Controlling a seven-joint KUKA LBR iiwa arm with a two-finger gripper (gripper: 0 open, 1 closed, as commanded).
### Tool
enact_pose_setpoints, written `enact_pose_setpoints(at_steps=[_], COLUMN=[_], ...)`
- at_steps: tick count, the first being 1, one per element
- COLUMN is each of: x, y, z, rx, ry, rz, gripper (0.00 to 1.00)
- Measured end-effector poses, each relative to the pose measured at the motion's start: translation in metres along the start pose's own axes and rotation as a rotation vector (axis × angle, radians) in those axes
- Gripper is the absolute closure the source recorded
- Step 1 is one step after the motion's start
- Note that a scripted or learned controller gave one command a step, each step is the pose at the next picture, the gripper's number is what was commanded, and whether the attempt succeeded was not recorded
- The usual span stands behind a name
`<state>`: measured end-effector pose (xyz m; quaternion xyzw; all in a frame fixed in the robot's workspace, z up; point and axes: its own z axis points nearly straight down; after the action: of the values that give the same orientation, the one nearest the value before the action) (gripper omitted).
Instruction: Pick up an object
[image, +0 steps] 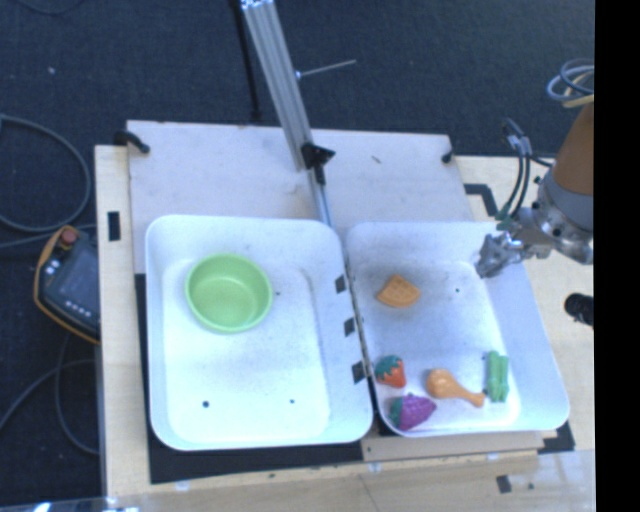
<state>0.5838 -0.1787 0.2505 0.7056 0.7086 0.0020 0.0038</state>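
Observation:
The right bin (520, 330) holds several toy foods: an orange wedge (398, 292) near its middle, a red strawberry (390, 371), a purple grape bunch (411, 409), an orange drumstick (452, 387) and a green piece (496, 376) along the front. My gripper (492, 254) hangs over the bin's upper right corner, well apart from every toy. Nothing shows between its fingers.
In the left bin (170, 400) sits a green bowl (229, 291). A slanted metal pole (285, 90) rises from behind the bins. A yellow pendant (68, 280) lies on the floor at the left.

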Motion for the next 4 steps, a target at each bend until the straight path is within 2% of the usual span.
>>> enact_pose_setpoints(at_steps=[3, 4], x=[0.158, 0.211], y=[-0.011, -0.025], z=[-0.018, 0.0], rx=[0.008, 0.009], ry=[0.005, 0.003], rz=[-0.004, -0.002], gripper=[1.0, 1.0])
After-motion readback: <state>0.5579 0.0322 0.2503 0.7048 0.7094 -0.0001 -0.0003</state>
